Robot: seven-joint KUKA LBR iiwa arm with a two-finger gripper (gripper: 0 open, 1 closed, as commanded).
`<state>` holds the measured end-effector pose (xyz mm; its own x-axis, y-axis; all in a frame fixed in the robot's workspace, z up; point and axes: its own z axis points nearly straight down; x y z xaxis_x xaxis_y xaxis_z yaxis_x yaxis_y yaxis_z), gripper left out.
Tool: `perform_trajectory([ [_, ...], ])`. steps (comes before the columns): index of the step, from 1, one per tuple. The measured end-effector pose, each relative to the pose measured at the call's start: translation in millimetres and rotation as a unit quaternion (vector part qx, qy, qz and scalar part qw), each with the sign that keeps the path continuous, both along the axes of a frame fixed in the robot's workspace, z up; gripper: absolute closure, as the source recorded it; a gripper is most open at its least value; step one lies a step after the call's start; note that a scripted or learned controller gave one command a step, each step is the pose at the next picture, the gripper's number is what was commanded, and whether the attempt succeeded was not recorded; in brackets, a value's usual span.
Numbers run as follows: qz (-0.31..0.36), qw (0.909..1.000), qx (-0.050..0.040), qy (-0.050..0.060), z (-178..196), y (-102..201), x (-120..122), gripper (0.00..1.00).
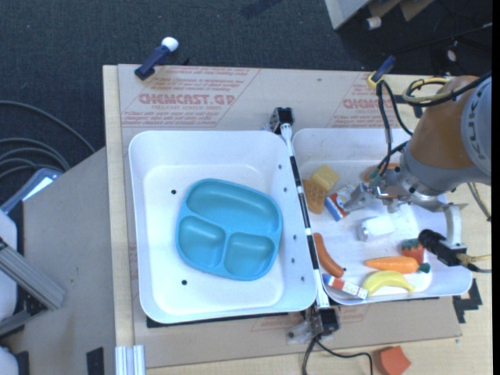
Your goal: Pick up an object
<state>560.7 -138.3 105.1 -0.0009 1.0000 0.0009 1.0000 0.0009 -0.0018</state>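
Reaching into right bin (344,141): gripper (353,197), jaw state unclear, near its left wall beside bread (319,187); carrot (395,264), banana (388,284) along front edge.

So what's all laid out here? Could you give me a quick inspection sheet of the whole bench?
Surface: brown board printed with red lettering, bearing two white bins side by side.
Job's things: right bin holds a tan block, sausage, carrot, banana, small white piece.
Clutter: left bin holds a blue divided plate; blue-handled tool at the board's far edge.
Grippers: gripper low in the right bin, near the tan block; state of jaws unclear.
Cables: black cables along the arm; grey cables on the floor.
Surroundings: dark carpet.
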Motion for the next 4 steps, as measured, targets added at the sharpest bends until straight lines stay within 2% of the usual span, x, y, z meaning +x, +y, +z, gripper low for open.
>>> perform_trajectory([
  [1, 0.0, 1.0, -0.0003, -0.001, -20.4, 28.9, -14.5, 0.0],
  [2, -0.001, 1.0, 0.0001, 0.0, -20.9, 13.9, -66.4, 0.0],
  [3, -0.001, 1.0, -0.0001, 0.0, -11.2, 14.1, -66.2, 1.0],
  [4, -0.001, 1.0, -0.0005, -0.001, 79.2, -1.8, -81.5, 1.0],
])
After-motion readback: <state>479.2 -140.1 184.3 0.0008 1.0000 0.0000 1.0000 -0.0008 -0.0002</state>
